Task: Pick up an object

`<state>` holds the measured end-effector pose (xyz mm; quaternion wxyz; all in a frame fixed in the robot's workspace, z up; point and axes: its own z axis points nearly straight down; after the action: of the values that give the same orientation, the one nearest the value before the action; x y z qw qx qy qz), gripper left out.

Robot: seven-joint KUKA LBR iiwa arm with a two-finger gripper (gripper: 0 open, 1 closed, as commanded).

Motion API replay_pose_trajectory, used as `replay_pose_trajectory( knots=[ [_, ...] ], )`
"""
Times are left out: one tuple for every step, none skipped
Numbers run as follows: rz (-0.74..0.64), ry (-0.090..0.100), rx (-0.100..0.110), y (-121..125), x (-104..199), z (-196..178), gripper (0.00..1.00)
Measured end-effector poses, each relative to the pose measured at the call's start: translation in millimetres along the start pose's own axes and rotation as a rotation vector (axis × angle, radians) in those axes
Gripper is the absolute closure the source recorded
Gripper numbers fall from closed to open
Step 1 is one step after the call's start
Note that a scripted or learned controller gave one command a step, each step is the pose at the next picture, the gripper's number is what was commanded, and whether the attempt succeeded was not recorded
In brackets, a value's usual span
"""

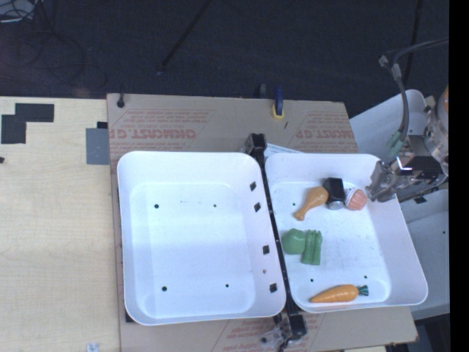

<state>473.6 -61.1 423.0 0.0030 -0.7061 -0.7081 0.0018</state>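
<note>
on the far left lies a pale wooden bench top (51, 233) with dark patches near its upper edge. next to it a sheet of brown cardboard (190, 127) with red printing sits under both bins. the left bin (132, 196) is a shallow white tray with a few small dark dots on its floor. a row of black clips (265, 226) runs down the seam where it meets the right bin (399, 270), and a small blue and yellow clamp (278, 103) stands at the cardboard's upper edge.

inside the right bin, a green block-shaped toy (304, 244) lies near the left wall, about the middle. above and a little to the right of it lies a tan toy chicken leg (311, 201), slanted with its thick end up and to the right. just beside that thick end is a small black object (335, 191), and touching that on its right is a round pink and white piece (355, 199). down near the lower wall a toy carrot (337, 293) lies on its side, orange with green leaves pointing right.

at the right bin's upper right edge is the gripper (377, 185), close to the pink piece but with nothing between its tips. whether its tips are spread or closed i cannot tell. behind it the grey arm (421, 169) leads off to the right, with a cable (403, 86) arching above.
</note>
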Motion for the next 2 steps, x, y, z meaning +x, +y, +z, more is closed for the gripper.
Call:
replay_pose_trajectory(
  knots=[
    [-0.004,-0.001,-0.006,2.4,64.9,-25.3,1.0],
    [-0.004,-0.001,-0.006,2.3,124.8,-51.6,1.0]
  ],
)
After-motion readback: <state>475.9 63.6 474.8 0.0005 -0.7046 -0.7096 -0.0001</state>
